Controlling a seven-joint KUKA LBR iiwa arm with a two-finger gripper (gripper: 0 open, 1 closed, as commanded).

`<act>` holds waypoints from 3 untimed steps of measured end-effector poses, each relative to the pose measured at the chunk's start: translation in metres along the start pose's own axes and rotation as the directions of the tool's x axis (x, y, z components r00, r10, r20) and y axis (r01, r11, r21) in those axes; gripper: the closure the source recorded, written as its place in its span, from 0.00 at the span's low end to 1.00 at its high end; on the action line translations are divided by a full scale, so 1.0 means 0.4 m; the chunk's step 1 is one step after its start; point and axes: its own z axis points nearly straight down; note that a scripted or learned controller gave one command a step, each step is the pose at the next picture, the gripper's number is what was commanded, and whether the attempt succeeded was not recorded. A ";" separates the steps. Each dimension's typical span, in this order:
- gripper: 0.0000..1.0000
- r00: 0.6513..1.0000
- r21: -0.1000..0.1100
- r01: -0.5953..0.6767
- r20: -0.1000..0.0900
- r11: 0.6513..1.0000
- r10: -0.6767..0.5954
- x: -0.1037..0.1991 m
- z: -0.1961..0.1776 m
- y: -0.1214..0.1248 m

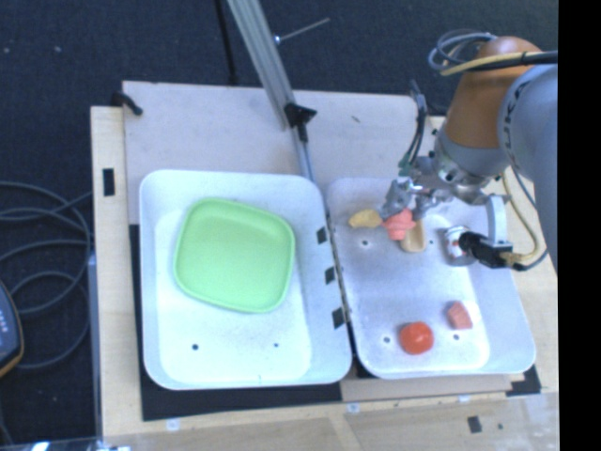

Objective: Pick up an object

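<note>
The right bin [488, 346] holds several small objects. A yellow piece [364, 219] lies near its far left corner, with a pink piece [399, 225] and a tan piece [414, 241] just to its right. A red ball [416, 337] and a pinkish-red block [459, 315] sit near the bin's front. My gripper [407, 207] hangs low over the far part of this bin, directly above the pink piece and touching or almost touching it. The gripper body hides part of the pink and tan pieces.
The left bin [160, 346] holds a light green square plate [234, 255]. A metal pole [266, 54] slants up from between the bins at the back. Cables and a white fitting [460, 245] hang off the wrist on the gripper's right.
</note>
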 end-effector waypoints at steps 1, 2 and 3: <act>1.00 1.000 0.000 0.001 -0.001 1.000 -0.001 0.009 -0.105 0.003; 1.00 1.000 0.001 0.001 0.000 1.000 -0.001 0.008 -0.211 0.005; 1.00 1.000 0.005 0.003 -0.001 1.000 -0.003 0.129 -0.171 -0.037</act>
